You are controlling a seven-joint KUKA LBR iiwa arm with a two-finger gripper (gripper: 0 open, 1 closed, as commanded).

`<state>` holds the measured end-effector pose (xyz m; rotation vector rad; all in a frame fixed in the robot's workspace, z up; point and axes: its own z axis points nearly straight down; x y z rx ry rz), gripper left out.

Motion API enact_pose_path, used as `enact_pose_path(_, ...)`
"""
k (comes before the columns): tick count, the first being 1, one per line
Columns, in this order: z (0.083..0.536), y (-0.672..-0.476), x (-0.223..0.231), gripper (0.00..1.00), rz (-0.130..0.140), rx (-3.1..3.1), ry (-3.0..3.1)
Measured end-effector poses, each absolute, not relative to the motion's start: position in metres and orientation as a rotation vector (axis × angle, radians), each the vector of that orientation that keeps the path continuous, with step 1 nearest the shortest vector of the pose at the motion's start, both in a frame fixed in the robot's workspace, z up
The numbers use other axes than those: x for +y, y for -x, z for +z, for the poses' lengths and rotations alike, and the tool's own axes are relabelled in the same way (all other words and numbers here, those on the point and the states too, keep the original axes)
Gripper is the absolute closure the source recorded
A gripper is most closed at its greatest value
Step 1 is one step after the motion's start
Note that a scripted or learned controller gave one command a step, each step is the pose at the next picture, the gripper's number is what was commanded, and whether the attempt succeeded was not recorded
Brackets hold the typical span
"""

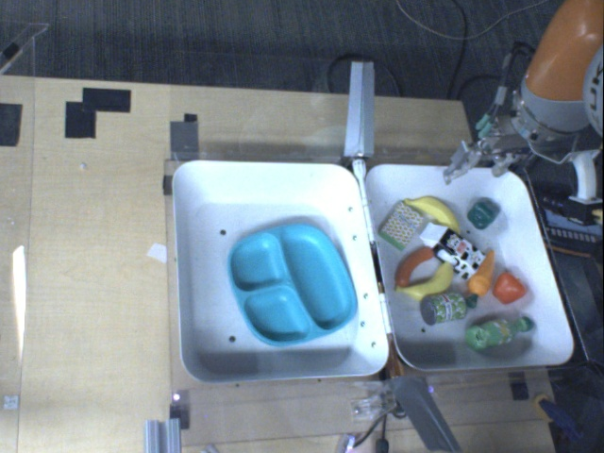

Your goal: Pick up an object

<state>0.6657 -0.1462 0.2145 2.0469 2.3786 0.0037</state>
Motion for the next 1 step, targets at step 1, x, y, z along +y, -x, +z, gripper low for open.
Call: enact_pose_path(1, 0.0954, -0.6695, -0.1348, 0.00, 0.004, 2.171, -2.268)
